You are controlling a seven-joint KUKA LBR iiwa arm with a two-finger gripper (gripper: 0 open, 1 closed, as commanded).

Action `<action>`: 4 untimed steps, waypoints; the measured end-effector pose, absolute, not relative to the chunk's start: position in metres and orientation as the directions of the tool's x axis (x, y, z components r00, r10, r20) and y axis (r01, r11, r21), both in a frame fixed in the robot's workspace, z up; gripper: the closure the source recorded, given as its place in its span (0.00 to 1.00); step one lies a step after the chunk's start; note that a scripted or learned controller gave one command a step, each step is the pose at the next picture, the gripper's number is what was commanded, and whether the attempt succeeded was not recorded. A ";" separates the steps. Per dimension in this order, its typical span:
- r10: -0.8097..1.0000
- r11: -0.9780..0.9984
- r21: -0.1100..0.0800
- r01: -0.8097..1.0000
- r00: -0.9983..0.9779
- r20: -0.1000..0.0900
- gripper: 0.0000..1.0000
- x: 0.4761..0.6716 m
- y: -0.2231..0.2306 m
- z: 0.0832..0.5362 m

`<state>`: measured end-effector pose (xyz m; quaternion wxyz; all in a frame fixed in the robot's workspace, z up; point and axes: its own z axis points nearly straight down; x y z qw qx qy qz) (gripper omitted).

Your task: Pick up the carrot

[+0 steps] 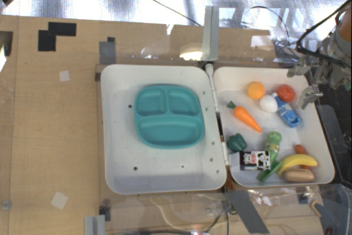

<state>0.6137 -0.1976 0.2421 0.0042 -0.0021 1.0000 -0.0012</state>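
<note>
The carrot (246, 116) lay on the floor of the right bin (328, 170), well to the left of the gripper (309, 85) and a little nearer the camera, with its green top pointing toward the divider between the bins and its orange tip slanting down and away from it. The gripper hung at the bin's far right corner, over the rim, and nothing sat between its fingers; whether they stood spread or pressed together could not be told from this slant.

Between the gripper and the carrot were a white egg (268, 103), an orange ball (256, 90), a red tomato (285, 92) and a blue bottle (287, 114), the egg being closest to the carrot, just beside its upper flank. Farther off from the gripper, below the carrot, lay a green pepper (237, 142) and a small milk carton (255, 159), both apart from it.

To do this step well, the arm would probably have to travel left above the egg and bottle before descending, then turn the wrist so the fingers closed across the carrot's thick middle instead of along its length. The side facing the egg looked tight, so a finger could nudge the egg. The teal plate (169, 123) in the left bin (117, 132) played no part.
</note>
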 end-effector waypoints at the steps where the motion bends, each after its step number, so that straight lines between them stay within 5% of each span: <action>1: -0.294 0.956 -0.008 -0.294 -0.956 -0.017 0.00 0.660 -0.157 0.091; 2: -0.269 0.963 -0.002 -0.269 -0.963 -0.012 0.00 0.629 -0.109 0.089; 3: 0.041 0.999 0.000 0.041 -0.999 -0.013 0.00 0.644 -0.114 0.088; 4: 0.034 0.999 -0.001 0.034 -0.999 -0.024 1.00 0.648 -0.112 0.103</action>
